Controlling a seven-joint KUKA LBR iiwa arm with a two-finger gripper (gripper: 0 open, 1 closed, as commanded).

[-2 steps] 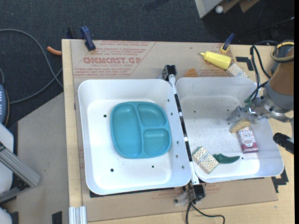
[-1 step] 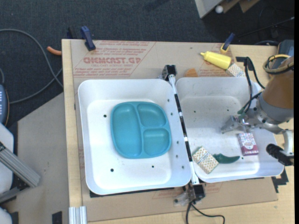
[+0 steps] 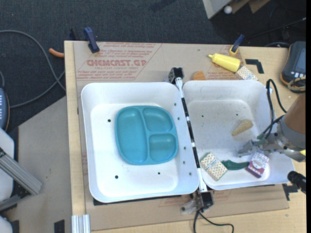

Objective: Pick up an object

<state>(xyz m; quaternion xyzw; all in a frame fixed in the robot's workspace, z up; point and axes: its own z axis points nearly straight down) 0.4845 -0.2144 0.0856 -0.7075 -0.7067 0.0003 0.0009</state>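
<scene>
**Arm reaching low into the right bin beside the small packet**

At the near edge of the right bin point(image 3: 228, 181), a checkered packet point(image 3: 214, 166) is lying by the near-left corner, with a dark green curved piece point(image 3: 236, 165) just to its right. Further right, a small pink-and-white packet point(image 3: 258, 164) is sitting near the bin's near-right side.

The gripper point(image 3: 249, 148) is hanging low just above and to the far-left of that pink-and-white packet, its metal fingers pointing leftward into the bin. The view is too blurred there to tell whether the jaws are standing apart or together, and nothing can be seen clearly between them. The arm point(image 3: 296, 125) is coming in from the right, over the bin's right wall, its wrist tilting down toward the bin floor, with a dark cable looping up along the wall beside it.

Farther in, a tan wedge-shaped piece point(image 3: 242, 127) is lying on the bin floor, apart from the gripper.

In the left bin point(image 3: 97, 178), a teal divided plate point(image 3: 146, 134) is lying flat near the middle.

Beyond the bins, on the far side of the bench point(image 3: 121, 62), a yellow bottle-like thing point(image 3: 224, 61) is lying on its side, and a small orange object point(image 3: 198, 75) is sitting just beside the right bin's far rim.
</scene>
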